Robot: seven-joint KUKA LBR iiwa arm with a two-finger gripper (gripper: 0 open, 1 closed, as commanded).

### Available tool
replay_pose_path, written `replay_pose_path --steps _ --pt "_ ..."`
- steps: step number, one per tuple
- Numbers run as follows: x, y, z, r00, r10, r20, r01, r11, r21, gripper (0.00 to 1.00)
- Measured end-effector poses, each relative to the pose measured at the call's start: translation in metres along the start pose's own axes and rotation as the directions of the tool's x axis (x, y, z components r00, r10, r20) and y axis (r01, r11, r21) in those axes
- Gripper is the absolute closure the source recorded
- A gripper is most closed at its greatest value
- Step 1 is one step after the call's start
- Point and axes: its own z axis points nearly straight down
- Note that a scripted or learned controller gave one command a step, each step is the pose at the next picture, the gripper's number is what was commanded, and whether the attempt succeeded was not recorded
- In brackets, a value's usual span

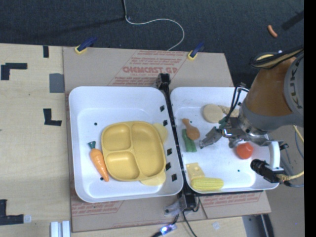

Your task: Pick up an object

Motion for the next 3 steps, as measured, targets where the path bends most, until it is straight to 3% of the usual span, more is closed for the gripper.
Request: replay_pose_path --steps 1,3 --pt "0.000 0.003 -0.007 1.000 -0.003 0.002 0.003 1.000 -0.014 0.00" --pt "0.003 0.005 0.104 1.000 -0.004 0.003 0.004 1.000 -0.014 0.00"
